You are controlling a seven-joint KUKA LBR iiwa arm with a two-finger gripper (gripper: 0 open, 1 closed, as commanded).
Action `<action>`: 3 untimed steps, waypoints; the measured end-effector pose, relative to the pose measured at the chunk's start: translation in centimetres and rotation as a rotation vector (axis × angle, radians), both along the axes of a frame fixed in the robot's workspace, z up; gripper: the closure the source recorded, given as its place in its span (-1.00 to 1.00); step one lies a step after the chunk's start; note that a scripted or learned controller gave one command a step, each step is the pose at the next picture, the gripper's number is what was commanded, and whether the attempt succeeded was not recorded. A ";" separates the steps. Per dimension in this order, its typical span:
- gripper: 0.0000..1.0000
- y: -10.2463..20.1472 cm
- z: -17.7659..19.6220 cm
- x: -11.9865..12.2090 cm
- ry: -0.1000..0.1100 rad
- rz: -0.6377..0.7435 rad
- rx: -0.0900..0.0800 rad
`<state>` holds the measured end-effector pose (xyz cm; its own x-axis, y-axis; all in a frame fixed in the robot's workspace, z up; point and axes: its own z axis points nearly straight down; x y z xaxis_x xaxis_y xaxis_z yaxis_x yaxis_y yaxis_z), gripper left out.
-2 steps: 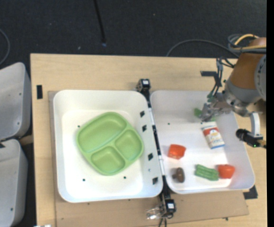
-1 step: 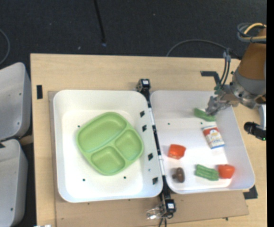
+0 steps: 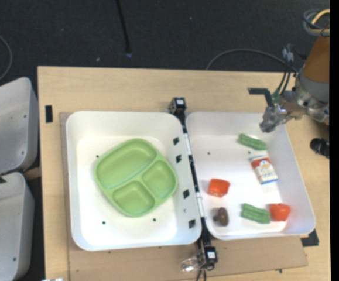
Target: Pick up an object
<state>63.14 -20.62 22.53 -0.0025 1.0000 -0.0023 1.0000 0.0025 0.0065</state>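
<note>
Pale wooden counter (image 3: 52, 86) on dark carpet bearing two shallow, glossy white plastic bins. Left bin (image 3: 81, 215): a smooth, light green, rounded three-compartment plate (image 3: 135, 177). Right bin (image 3: 295, 174), relative to the small red-and-white printed carton (image 3: 264, 170) near its middle right: a green oblong piece (image 3: 252, 140) above it; an orange-red rounded block (image 3: 218, 187) to its left; a dark brown lumpy item (image 3: 220, 216), a second green oblong piece (image 3: 255, 213) and a red-orange block (image 3: 280, 212) below. Metallic claw (image 3: 270, 122) hangs over the bin's upper rim, above the carton, gripping nothing; whether it is spread cannot be told.
</note>
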 end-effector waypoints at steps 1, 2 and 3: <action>1.00 -0.2 2.1 0.1 0.003 0.001 0.001; 1.00 4.6 1.0 -1.7 0.007 0.003 0.003; 1.00 9.9 2.0 -3.9 0.006 0.003 0.003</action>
